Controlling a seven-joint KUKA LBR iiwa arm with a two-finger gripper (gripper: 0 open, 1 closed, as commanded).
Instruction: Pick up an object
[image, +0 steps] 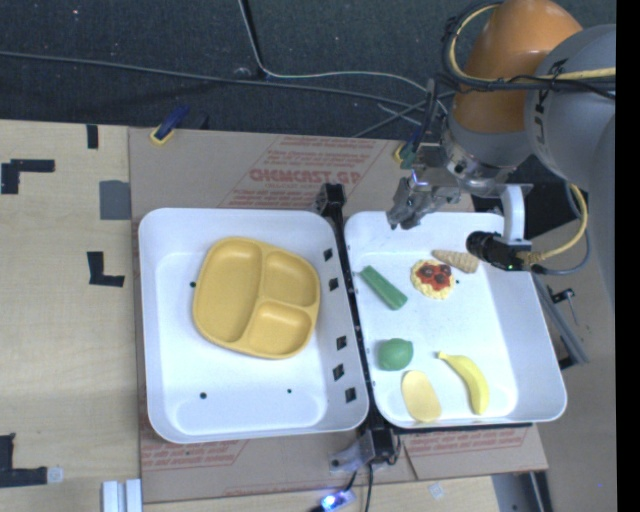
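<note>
Camera view: my tool (408, 212) hangs over the far rim of the right bin (520, 345); I cannot tell its opening; nothing shows in its grip; within that bin lie a green stick (384, 287), pizza toy (434, 278), banana (468, 380); left of it, a yellow tray (256, 297).

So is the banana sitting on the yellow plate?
No, the banana lies in the right bin, beside a pale yellow oval piece, while the yellow plate sits in the left bin.
</note>
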